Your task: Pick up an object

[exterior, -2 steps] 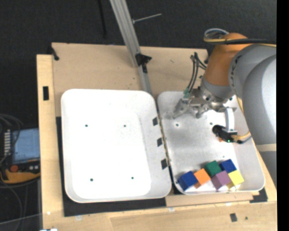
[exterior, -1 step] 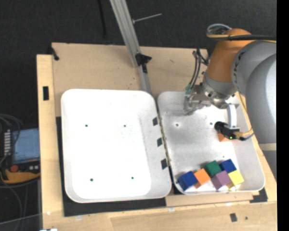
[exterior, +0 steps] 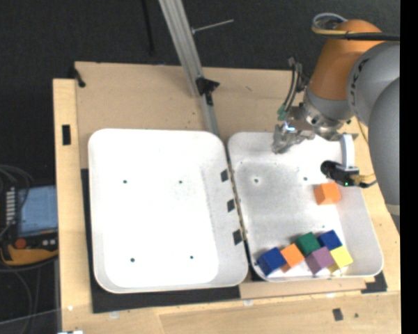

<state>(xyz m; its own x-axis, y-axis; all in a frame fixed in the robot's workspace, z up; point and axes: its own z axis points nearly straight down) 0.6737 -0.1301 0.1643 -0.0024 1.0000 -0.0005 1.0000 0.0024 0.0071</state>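
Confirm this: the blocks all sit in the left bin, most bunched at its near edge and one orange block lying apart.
Wrong bin. The camera view shows the blocks in the right bin: the cluster is bunched at its near edge, and one orange block lies apart, as you said. The claw is over that bin's far end.

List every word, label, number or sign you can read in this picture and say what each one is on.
No readable text.
Grey control pendant with a blue screen, on the floor left of the bench: its screen and buttons are too blurred to read.
Small coloured wooden cubes in the right shallow white plastic bin: plain faces, no markings.
Grey arm with an orange band: no legible label.
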